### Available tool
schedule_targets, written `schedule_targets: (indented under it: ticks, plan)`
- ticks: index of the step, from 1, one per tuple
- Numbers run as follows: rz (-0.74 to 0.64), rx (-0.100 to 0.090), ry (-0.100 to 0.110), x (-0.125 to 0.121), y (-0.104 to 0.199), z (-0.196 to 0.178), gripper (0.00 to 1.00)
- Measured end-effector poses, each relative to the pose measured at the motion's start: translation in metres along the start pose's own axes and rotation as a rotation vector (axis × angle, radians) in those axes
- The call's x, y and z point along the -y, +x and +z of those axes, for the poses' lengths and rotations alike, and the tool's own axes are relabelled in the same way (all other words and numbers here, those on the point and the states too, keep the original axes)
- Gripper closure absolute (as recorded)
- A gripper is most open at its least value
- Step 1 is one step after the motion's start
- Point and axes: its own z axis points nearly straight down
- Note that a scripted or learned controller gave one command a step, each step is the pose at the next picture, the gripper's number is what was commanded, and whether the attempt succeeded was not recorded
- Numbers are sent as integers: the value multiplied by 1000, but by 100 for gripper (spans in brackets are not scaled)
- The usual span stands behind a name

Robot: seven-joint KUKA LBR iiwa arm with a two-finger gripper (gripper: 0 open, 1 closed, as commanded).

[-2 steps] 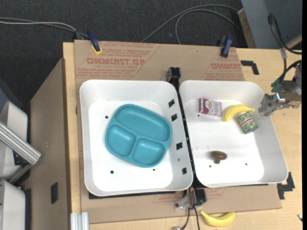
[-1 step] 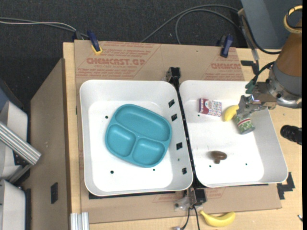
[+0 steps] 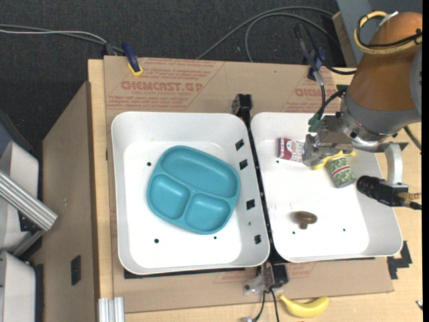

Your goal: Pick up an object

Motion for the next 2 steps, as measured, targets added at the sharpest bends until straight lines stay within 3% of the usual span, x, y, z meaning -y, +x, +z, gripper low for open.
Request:
schedule_targets:
  ticks: [2]
  plan:
    - [-1, 1, -4, -24, 105, 26, 100]
